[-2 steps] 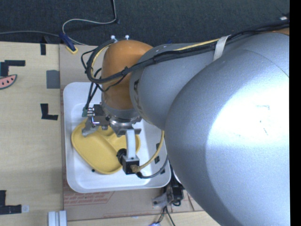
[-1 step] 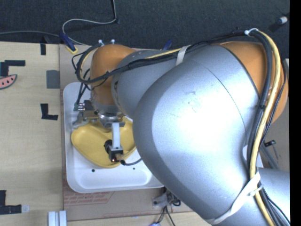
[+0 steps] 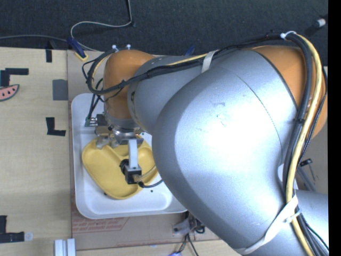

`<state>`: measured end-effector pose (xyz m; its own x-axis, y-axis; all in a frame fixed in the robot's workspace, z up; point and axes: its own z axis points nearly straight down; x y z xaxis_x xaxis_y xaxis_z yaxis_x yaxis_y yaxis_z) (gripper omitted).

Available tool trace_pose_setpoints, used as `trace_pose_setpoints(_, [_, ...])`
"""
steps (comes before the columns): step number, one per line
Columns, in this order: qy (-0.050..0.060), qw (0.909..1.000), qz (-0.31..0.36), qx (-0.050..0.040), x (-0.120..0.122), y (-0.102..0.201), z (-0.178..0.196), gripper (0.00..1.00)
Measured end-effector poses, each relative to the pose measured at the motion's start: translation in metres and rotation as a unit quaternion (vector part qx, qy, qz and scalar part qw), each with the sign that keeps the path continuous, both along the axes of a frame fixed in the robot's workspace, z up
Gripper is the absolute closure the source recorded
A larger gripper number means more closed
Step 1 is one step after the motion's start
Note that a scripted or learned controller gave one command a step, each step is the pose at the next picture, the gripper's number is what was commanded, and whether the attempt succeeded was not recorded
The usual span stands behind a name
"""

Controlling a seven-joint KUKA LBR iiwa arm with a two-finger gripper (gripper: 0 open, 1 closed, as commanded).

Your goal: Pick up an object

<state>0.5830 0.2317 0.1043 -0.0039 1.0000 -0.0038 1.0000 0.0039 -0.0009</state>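
I am viewing a pale wooden bench (image 3: 32, 185) carrying black tape marks (image 3: 53, 126), with dark carpet (image 3: 213, 9) lying beyond the white bin (image 3: 80, 196). The yellow object (image 3: 106, 172) is lying inside the bin by its left wall, its long axis seemingly running diagonally toward the bin's near right. The gripper (image 3: 121, 137) is hanging over the object inside the bin; I cannot tell whether it is spread or closed.

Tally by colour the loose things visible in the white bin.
Yellow: 1, a rounded object in the white bin
Total: 1 in view; the arm covers the rest of the bin.
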Motion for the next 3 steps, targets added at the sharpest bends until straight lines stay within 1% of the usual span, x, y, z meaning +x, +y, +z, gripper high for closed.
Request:
trace_pose_setpoints(1, [-0.001,1.0000,-0.001,-0.0020,0.088,-0.002,-0.014,1.00])
trace_pose_setpoints(2, [-0.002,1.0000,-0.001,0.0018,0.086,0.002,0.088,1.00])
trace_pose_setpoints(3, [0.000,1.0000,-0.001,0.0011,0.085,0.001,0.086,0.00])
